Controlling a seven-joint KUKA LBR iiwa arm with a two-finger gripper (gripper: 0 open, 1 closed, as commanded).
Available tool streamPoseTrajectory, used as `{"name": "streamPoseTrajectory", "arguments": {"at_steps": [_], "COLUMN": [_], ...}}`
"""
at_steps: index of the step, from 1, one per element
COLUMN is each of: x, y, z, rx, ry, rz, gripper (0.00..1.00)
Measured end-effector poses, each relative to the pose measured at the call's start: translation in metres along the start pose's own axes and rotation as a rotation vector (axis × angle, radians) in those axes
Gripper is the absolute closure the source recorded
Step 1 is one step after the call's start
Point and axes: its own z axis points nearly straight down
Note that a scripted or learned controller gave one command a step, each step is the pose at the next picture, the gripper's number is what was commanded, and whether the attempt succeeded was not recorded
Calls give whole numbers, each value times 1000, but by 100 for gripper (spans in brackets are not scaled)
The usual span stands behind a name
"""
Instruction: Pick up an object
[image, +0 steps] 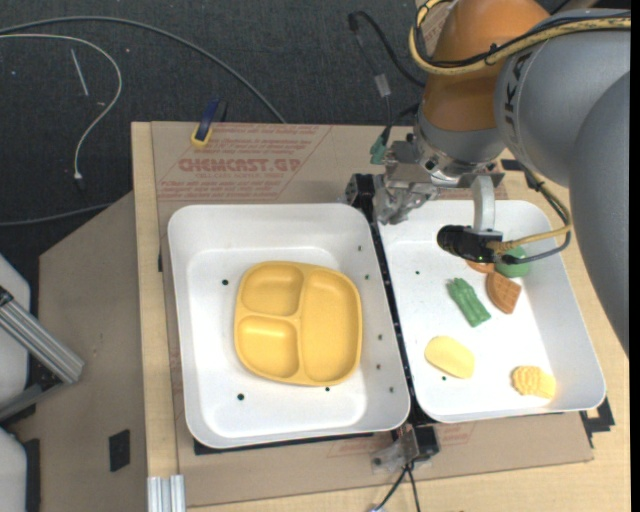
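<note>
1. Camera view: the arm (560, 90) reaches in from the right. Its gripper (403, 197) hangs over the far left corner of the right bin (490, 395), close to the wall shared with the left bin (200, 300). Whether the jaws are open or closed cannot be told at this angle. No item is seen held.
2. Cardboard sheet (320, 150) on the desk, under both bins: red print, apparently "CHEMCAST GP". The smaller lines beneath are illegible.
3. Left bin: one yellow divided plate (298, 322), flat and central.
4. Right bin, candidates for the pick: green piece (468, 301); orange-brown piece (504, 293) just beside it; yellow lump (449, 356); ridged yellow piece (533, 381) by the near right corner. All lie loose on the floor, apart from the gripper.
5. Judgement: approach step, no pick yet made. The next move calls for settling on one item, carrying the gripper toward the near side until it is above that item, then descending with the jaws either side. The green piece lies nearest.
</note>
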Motion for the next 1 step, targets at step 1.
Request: {"name": "streamPoseTrajectory", "arguments": {"at_steps": [1], "x": [50], "y": [5], "z": [-7], "rx": [-4], "ry": [0], "rz": [1], "gripper": [100]}}
